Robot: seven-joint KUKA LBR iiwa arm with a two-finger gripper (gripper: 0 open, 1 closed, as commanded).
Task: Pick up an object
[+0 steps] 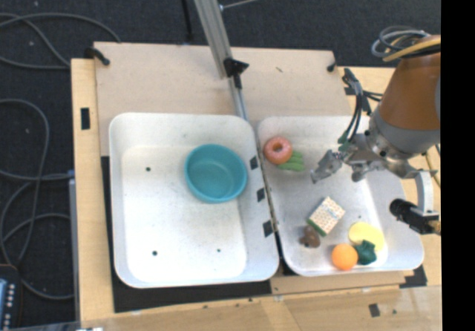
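A: Claw (332, 165) is hanging over the right bin (386, 255), w/ its fingers spreading apart & nothing sitting betw. them. It's pointing left, toward the middle of that bin.

B: So it isn't gripping anything. What's lying closest?

A: The patterned block (326, 215) is sitting just near-side of the claw, apart from it, tilted on the bin floor. A small brown lump (310, 237) is resting just beside the block, on its near-left corner. Can't tell what that lump is.

B: & the far-left corner of that bin?

A: A pink donut (277, 150) is lying there w/ a green piece (295, 162) touching its right side. Both are sitting left of the claw, near but not touching it.

B: Near-right corner?

A: A yellow round thing (364, 233), an orange ball (344, 257) & a dark green toy (367, 252) are crowding together there, the green one betw. the other two & touching both.

B: Left bin?

A: The left bin (133, 248) is holding a teal bowl (215, 173), upright, sitting toward its far-right part, well apart from the claw.

B: Arm?

A: The arm (412, 99) is reaching in from the right, its orange band showing above the wrist. A metal rail (211, 14) is slanting down from the far side to the gap betw. the bins.
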